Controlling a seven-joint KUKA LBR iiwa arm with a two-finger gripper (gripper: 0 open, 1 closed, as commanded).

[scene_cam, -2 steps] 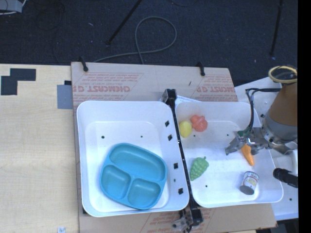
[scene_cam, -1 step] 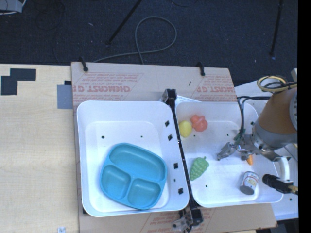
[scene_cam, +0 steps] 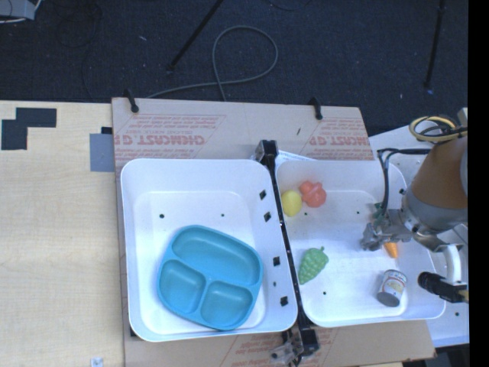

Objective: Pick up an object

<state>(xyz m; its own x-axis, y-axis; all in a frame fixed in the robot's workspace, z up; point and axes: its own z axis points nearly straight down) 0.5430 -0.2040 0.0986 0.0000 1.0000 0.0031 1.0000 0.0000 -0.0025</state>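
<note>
From my remote station, the bench reads left to right: the left bin [scene_cam: 145, 205] holds one blue divided tray [scene_cam: 210, 276], three compartments, sitting in the lower middle of the frame and tilted a little against the bin's edges. Across the black divider, the right bin [scene_cam: 348, 312] holds five loose things. One yellow ball-shaped piece [scene_cam: 291, 202] and one pinkish-red piece [scene_cam: 312, 193] touch each other near the bin's upper left. One green bumpy piece [scene_cam: 312, 265] lies lower down, its long axis running from lower left to upper right, a small stem at the upper right end. One small can [scene_cam: 392, 287] lies tipped on its side at lower right, its round end facing the lower left of the frame. One small orange piece [scene_cam: 391, 248] sits right at the gripper [scene_cam: 377, 234], too small for me to tell its axis. The arm enters at the right edge of the frame; I cannot tell how the claw is set.
</note>
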